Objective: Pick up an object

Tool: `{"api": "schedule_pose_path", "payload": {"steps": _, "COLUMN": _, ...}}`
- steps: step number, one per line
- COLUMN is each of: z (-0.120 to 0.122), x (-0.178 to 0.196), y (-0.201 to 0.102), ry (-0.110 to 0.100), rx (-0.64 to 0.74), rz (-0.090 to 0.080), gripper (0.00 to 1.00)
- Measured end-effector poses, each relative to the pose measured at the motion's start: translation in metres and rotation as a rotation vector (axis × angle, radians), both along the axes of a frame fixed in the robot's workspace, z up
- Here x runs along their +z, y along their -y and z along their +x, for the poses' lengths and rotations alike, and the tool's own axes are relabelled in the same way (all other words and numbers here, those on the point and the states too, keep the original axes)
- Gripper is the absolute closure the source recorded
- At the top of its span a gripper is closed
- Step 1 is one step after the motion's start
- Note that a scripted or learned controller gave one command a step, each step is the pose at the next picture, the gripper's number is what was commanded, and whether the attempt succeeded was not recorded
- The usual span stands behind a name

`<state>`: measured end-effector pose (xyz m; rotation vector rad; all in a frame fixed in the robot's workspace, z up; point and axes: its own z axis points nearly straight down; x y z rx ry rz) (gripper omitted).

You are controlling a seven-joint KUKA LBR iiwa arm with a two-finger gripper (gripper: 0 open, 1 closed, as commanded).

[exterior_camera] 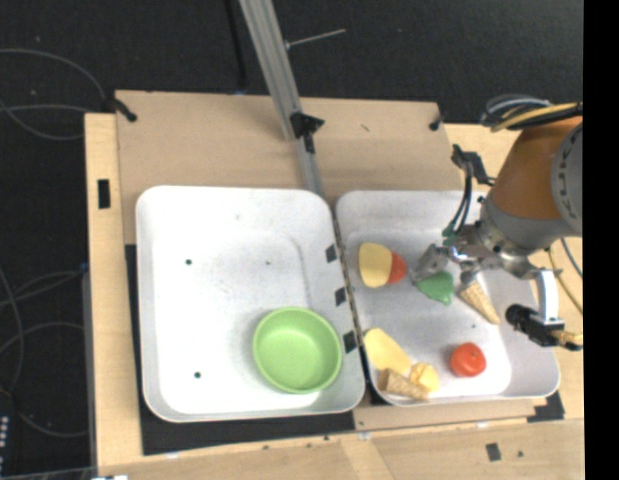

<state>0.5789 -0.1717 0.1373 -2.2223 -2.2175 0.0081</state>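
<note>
A: Which step is this?

B: The reach. The gripper (441, 265) hangs low in the right bin (409, 213), fingers spread, nothing between them. The green toy piece (436, 288) lies just beneath the fingertips.

A: And next?

B: Probably a short drop, then closing on it. The ice-cream cone (479, 301) sits just beside the fingers.

A: Arm pose?

B: Wrist bent downward, reaching in from the right.

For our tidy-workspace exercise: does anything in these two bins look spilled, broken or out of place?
Nothing stands out. The green bowl sits upright in the left bin; the toy foods lie scattered in the right bin, among them a red tomato-like piece, none visibly broken. The gripper hovers at a green piece.
</note>
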Motion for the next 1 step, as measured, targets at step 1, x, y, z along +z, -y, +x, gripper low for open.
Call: {"api": "schedule_pose_path", "payload": {"steps": 1, "z": 0.0023, "x": 0.0149, "y": 0.0004, "ry": 0.009, "rx": -0.004, "rz": 0.001, "gripper": 1.0}}
